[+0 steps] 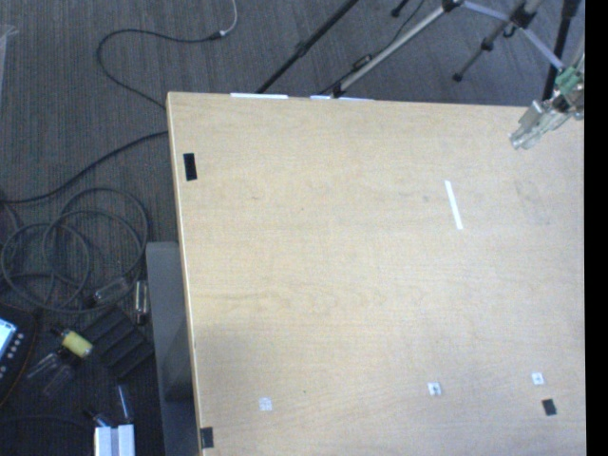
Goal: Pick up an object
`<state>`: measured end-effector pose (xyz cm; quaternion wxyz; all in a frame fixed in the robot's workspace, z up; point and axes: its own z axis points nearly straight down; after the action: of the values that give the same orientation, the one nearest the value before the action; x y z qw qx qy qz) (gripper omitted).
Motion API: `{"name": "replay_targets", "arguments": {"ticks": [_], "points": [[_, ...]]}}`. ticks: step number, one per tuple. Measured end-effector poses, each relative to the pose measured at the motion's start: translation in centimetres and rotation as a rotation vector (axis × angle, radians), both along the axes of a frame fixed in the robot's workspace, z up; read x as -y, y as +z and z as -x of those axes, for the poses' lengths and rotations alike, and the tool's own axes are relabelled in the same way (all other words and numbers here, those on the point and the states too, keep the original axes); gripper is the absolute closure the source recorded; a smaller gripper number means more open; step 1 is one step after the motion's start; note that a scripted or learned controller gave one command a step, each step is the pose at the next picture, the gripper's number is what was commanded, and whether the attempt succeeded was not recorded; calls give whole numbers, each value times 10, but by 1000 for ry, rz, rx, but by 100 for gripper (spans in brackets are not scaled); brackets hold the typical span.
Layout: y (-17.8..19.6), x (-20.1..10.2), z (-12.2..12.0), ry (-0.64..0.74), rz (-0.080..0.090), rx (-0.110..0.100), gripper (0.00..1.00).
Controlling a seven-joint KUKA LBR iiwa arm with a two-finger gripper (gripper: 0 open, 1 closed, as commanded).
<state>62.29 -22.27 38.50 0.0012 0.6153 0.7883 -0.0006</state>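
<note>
Gripper hangs at the bench's far right corner, with little within reach to lift

The gripper (538, 125) hovers over the far right of the wooden bench (323, 283); it is too small and blurred to tell whether the claw is apart or together, and nothing shows in it. The likeliest thing to pick is a thin white strip (454, 205), lying flat to the gripper's near left, well apart from it. It may be stuck-down tape, so a grab could close on air or scrape the wood. Nothing stands between the two. Small white markers (434, 389) dot the near edge; cables (66, 255) coil on the floor at left, and tripod legs (494, 27) stand beyond.
</note>
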Motion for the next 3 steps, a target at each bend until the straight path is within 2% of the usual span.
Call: {"name": "replay_targets", "arguments": {"ticks": [1,2,3], "points": [[-110,1,-39,-96,-1,-3,100],[-243,0,-39,94,-2,-2,100],[-302,-22,-46,28,-4,-1,100]]}}
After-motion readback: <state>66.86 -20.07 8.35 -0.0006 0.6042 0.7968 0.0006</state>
